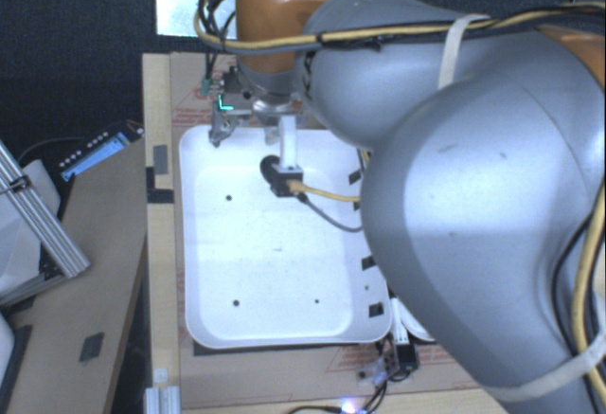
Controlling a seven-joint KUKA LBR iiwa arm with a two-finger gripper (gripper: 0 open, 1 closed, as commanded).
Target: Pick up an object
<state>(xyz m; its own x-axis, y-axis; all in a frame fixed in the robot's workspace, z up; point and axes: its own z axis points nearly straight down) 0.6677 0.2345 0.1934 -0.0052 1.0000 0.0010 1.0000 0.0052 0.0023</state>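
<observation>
Pale bench bears a shallow white plastic bin [213,308]; the grey two-finger gripper [225,124] hovers at its far rim, its jaw state impossible to tell. This looks like the approach step, and the next move calls for finding an object.

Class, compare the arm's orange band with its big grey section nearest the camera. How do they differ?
The orange band looks smaller and stands above the white bin's far edge; the grey section looms larger, across the picture's right. The band is orange, the grey section silver-grey. Both are smooth and rounded.
</observation>
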